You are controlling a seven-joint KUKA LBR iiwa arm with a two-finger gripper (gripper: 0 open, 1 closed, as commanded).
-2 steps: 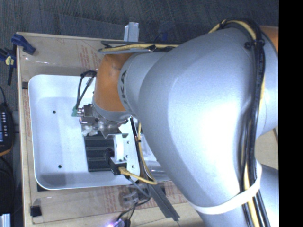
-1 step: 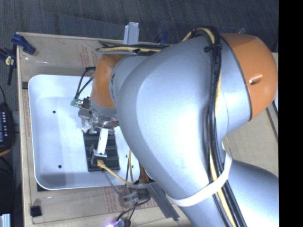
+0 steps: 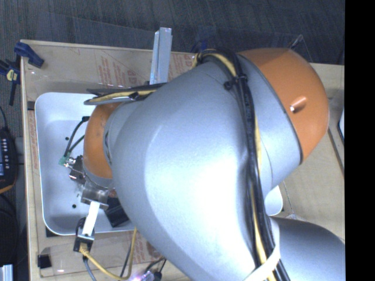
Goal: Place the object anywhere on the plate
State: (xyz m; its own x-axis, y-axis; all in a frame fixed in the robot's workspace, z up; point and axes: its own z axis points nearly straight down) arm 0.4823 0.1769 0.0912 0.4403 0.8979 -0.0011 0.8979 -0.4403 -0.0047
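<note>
The grey arm looms over the left white bin and covers most of it. Its gripper sits low inside that bin; whether released or clenched, I cannot tell. The arm hides where the object lies.

My arm's grey shell looks smooth and satiny (the orange band too); the white bin is glossy plastic, the table matt pale board

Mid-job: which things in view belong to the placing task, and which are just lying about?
Job:
KUKA arm
left white bin under its wrist

Lying about:
blue clamp, top left
metal upright behind the bin
black device at left edge
</note>
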